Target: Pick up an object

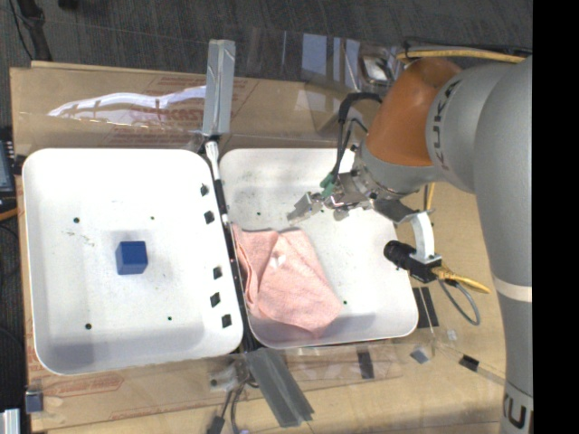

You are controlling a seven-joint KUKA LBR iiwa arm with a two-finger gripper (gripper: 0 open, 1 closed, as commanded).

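Observation:
A pink cloth [285, 278] lies crumpled in the right bin [380, 319], against its left wall. A small blue cube [132, 257] sits in the left bin [54, 333], left of its middle. My gripper [303, 210] hangs over the right bin's middle, pointing left, just above the cloth's upper edge. Nothing shows between its fingers, and I cannot tell how they stand.
The two white bins sit side by side on a cardboard-covered bench, joined by a black clip strip [217, 242]. A grey bar [217, 89] stands behind the join. The arm's grey body [488, 179] covers the bench's right side.

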